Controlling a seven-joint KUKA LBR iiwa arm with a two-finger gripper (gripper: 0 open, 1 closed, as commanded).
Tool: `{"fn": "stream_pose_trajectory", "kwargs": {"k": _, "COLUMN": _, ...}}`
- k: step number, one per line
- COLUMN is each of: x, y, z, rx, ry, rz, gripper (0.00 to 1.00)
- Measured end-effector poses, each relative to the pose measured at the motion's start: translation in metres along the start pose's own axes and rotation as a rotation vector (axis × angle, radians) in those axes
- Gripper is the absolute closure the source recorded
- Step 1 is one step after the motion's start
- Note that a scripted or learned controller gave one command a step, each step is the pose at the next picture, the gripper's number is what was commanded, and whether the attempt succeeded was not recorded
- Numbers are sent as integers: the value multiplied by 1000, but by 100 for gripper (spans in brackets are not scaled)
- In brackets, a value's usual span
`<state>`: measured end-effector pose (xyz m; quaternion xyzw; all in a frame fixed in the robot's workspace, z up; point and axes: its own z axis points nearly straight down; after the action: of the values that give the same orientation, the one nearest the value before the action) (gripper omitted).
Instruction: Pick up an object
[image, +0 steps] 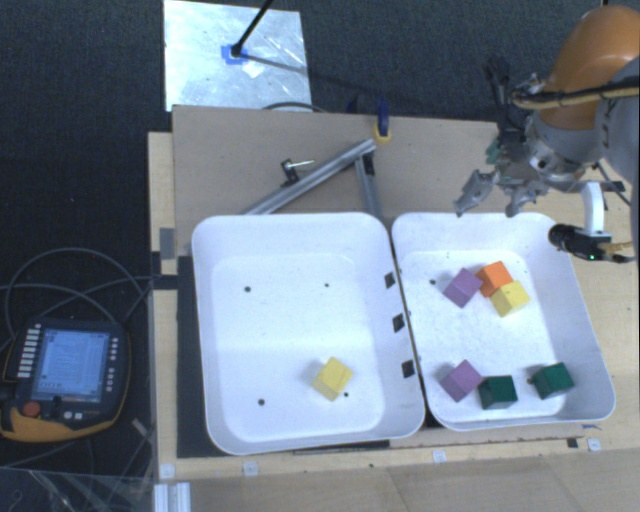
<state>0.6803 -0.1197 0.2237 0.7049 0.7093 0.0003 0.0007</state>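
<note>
Two fingers spread apart, nothing between them, poised above the right bin's (575, 300) far rim.

The gripper (495, 197) hangs high, likely so it clears the rim before descending. Nearest below the fingers sit a purple cube (462, 287), orange cube (494, 276) and yellow cube (510, 298), touching. Farther off lie another purple (462, 379) and two green cubes (497, 391). Farthest, one yellow block (333, 378) in the left bin (230, 240).

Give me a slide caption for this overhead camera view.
Grey arm's tool open above the right white bin's far rim, six coloured cubes inside; one yellow cube in the left white bin.
</note>
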Motion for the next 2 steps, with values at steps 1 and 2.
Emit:
{"fn": "stream_pose_trajectory", "kwargs": {"k": 1, "x": 0, "y": 0, "z": 0, "rx": 0, "ry": -1, "rz": 0, "gripper": 0}}
{"fn": "stream_pose_trajectory", "kwargs": {"k": 2, "x": -3, "y": 3, "z": 61, "rx": 4, "ry": 0, "rz": 2, "gripper": 0}}
